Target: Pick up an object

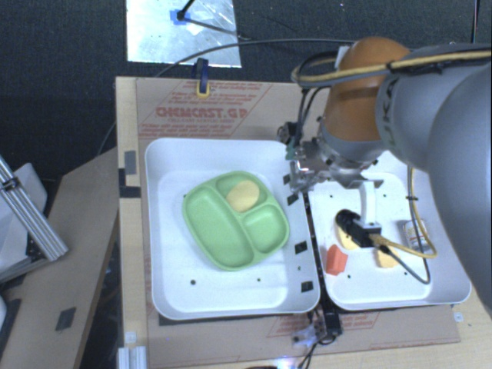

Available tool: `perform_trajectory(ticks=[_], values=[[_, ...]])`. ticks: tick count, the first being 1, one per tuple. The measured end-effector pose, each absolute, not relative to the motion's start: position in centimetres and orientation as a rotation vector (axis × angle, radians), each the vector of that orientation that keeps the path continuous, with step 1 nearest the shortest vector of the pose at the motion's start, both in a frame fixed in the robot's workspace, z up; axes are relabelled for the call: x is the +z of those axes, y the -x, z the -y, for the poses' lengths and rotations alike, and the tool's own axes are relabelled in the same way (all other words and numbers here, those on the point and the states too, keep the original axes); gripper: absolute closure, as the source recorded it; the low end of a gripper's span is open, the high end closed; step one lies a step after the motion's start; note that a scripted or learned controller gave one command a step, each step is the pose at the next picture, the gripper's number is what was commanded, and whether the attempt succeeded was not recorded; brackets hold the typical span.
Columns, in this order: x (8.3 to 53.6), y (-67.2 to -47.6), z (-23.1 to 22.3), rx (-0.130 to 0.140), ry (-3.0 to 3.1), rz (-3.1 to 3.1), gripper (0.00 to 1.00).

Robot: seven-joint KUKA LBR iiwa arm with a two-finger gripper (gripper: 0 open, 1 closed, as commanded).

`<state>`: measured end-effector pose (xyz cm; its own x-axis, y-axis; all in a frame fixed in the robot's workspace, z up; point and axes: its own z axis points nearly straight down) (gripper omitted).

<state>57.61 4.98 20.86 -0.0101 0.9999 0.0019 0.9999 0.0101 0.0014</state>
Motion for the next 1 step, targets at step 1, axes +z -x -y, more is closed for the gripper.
perform_trajectory(ticks=[1], values=[[20.38,-58.34,-10.52,-0.005,2.21,2.232,1.0]])
